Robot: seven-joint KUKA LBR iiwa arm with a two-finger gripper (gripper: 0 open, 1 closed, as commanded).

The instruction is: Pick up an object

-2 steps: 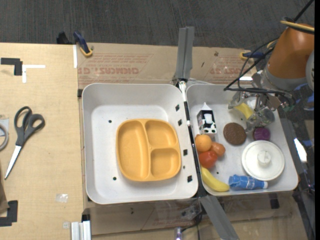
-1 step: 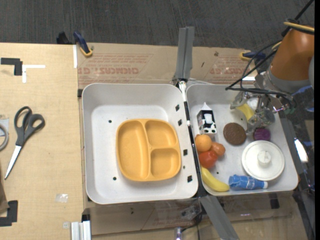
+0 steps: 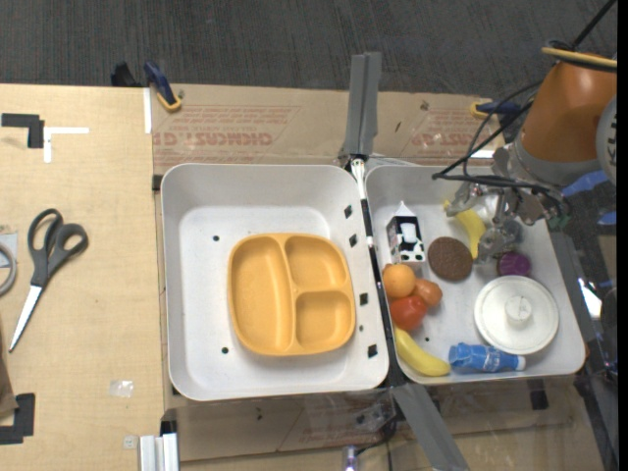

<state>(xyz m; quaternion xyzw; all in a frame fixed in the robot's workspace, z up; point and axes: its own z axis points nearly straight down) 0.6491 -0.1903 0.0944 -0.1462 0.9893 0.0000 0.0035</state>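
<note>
Where toys crowd, gripper (image 3: 505, 226) over right bin (image 3: 569, 292).

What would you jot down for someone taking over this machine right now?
Gripper: low over the right bin's far end, by a yellow piece and a purple one; grip state unclear.
Same bin: brown disc, milk carton, orange, tomato, banana, blue tube, white lid.
Left bin: yellow tray.
Done: nothing visibly lifted.
Left: grab and lift one object.
</note>
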